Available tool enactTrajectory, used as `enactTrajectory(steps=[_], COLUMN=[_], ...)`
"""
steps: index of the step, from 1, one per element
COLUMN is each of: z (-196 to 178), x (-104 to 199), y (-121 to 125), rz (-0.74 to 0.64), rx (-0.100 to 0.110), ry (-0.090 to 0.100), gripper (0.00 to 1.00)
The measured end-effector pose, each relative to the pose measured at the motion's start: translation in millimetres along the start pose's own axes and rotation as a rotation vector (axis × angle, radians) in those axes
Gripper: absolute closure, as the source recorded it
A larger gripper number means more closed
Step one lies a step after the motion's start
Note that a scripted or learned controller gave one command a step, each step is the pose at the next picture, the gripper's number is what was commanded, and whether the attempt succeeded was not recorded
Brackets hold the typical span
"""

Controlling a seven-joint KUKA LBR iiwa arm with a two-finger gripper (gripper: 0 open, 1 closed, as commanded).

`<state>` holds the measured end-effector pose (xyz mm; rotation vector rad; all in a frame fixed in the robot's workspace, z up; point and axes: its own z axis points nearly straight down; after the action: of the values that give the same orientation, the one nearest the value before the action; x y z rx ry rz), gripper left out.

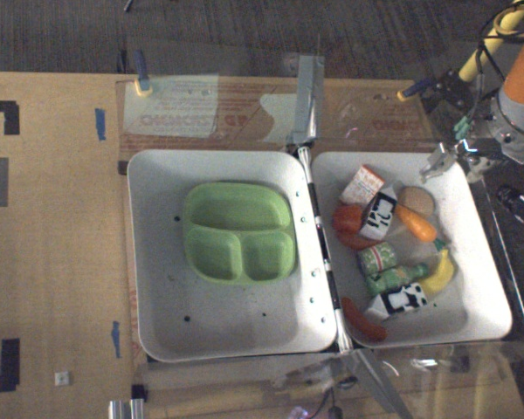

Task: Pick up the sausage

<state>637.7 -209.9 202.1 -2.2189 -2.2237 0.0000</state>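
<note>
Camera view: gripper [454,160] over the right bin's [489,260] far edge, fingers spread, labels unreadable, sausage [363,319] untouched.

Here's the arm [517,103] at the top right corner of the right bin [489,260], and only its end is showing. There's the orange band, bright, sitting above a pale grey wrist section. Below that, a silvery metal gripper [450,157] with light, angular parts; its details are too small to make out. A yellow cable [498,29] loops up and over beside the wrist, with thin dark cables running alongside it. There's a small blue fitting near the cable's lower end, and a touch of green on the wrist hardware.
</note>
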Motion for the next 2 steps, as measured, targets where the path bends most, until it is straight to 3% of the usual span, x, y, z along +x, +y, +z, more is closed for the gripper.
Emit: enactTrajectory(steps=[1,2], z=[80.9,94.5], x=[47.5,87.1], y=[12.9,-2.2], rz=[0.020,-0.051], rx=[-0.013,-0.051], ry=[-0.004,-0.006], gripper=[0.00,0.00])
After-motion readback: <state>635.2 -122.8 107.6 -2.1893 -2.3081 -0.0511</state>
